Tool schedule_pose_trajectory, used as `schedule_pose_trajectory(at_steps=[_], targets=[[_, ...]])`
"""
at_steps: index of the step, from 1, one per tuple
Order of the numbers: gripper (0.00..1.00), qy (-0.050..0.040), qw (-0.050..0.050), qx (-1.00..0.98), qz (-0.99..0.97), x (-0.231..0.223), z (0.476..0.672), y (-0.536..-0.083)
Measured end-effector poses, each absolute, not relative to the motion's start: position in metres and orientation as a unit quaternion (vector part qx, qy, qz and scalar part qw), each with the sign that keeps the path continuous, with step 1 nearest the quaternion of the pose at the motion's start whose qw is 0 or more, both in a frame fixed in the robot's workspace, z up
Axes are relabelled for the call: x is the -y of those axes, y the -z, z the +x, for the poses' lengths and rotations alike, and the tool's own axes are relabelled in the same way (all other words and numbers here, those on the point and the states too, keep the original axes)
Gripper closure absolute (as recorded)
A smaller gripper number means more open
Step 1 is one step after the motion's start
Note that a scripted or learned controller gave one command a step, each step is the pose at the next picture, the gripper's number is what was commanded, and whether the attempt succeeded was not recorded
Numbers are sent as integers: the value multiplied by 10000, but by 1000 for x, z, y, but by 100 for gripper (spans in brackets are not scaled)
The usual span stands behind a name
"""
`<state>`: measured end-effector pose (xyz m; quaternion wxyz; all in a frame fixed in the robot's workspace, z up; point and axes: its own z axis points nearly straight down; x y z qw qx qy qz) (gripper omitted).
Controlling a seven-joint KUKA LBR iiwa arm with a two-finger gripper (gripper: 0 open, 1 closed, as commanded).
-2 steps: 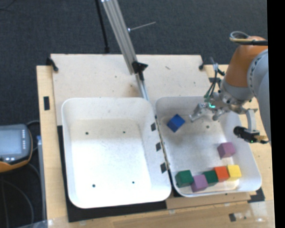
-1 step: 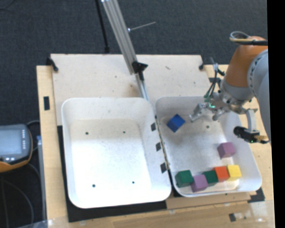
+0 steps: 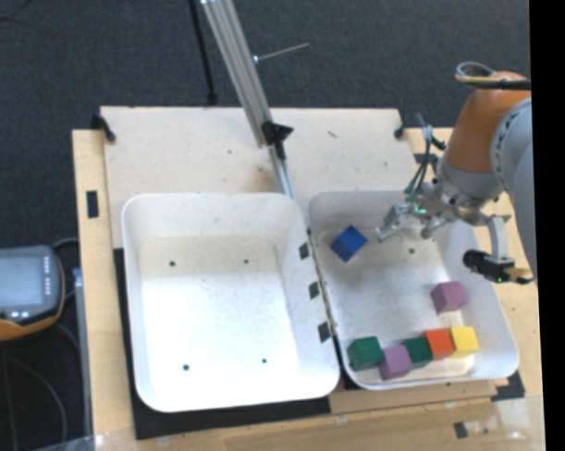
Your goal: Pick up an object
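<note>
My gripper (image 3: 408,227) hangs over the back of the right bin (image 3: 484,287), open, with nothing between its fingers. A blue cube (image 3: 349,243) lies tilted on the bin floor just to its left, apart from the fingers. A purple cube (image 3: 449,296) sits alone further forward on the right. Along the front wall runs a row of cubes: green (image 3: 365,352), purple (image 3: 395,361), a smaller green one (image 3: 417,349), orange (image 3: 440,342) and yellow (image 3: 464,339).
The left bin (image 3: 145,271) stands beside the right one, their walls touching in the middle. A slanted metal pole (image 3: 245,73) rises from the back of the bench between the bins. A grey device (image 3: 21,285) sits off the bench at the left.
</note>
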<state>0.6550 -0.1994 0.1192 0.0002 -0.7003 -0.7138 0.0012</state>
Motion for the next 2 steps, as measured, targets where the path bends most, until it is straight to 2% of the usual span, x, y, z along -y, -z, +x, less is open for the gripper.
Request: schedule_pose_trajectory(at_steps=[2], targets=[[0, -13, 4, 7143, -6999, 199, 655, -119]])
